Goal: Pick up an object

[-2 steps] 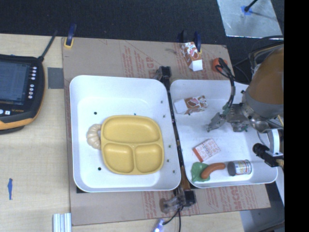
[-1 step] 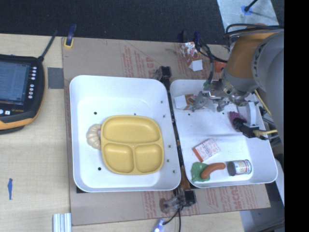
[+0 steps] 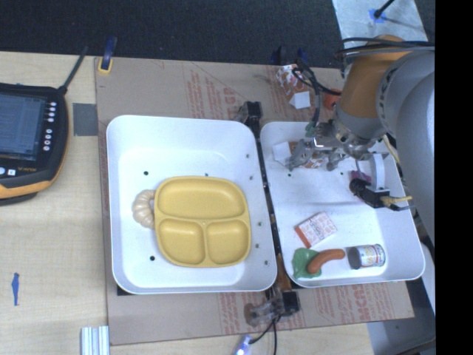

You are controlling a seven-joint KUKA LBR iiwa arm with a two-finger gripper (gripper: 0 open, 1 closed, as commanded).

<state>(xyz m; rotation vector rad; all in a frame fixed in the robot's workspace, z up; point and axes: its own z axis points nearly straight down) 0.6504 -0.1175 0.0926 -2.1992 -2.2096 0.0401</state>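
Hovering over the right bin's (image 3: 403,272) far end, gripper (image 3: 314,154) state can't be told, pickable stuff (red packet (image 3: 316,229), small can (image 3: 367,257)) sits near the front edge, so a straight descent likely grabs nothing.

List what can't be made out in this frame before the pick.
- Gripper, camera view: small and cluttered by cables and wrist hardware; whether it holds anything is unclear.
- Beige object, left bin: mostly hidden under the yellow divided tray; identity unclear.
- Small can, right bin: label too small to read.
- Red-and-white packet: print too small to read.
- Arm: cut off by the right edge.
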